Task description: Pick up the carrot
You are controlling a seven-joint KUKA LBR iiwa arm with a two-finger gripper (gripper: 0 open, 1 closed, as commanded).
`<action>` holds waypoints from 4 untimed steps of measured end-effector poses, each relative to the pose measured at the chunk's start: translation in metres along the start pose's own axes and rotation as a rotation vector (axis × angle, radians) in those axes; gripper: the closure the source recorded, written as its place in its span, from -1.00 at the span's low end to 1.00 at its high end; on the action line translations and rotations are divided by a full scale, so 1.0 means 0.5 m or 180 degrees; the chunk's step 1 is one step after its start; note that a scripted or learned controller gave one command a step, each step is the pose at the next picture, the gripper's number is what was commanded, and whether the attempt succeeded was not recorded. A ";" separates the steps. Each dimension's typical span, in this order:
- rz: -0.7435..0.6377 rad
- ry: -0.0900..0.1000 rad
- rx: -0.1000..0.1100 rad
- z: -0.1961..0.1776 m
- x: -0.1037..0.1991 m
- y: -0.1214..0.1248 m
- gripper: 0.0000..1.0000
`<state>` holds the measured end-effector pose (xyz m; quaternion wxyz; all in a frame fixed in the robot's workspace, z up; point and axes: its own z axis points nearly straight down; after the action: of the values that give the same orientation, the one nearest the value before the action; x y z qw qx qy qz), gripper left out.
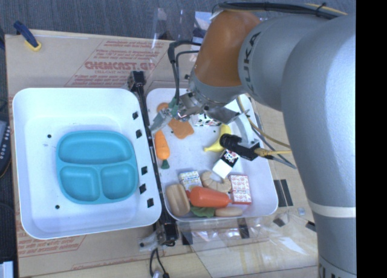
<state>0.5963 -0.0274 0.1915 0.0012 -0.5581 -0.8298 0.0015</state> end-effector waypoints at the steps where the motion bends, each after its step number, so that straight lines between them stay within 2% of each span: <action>1: 0.0000 0.0000 0.0000 0.000 0.000 0.000 -1.00; 3: 0.0000 0.0000 0.0000 0.000 0.000 0.000 -1.00; 4: -0.0343 -0.0011 -0.0004 0.181 -0.126 -0.116 -1.00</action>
<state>0.5660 -0.1080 0.1014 -0.0005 -0.5126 -0.8586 0.0018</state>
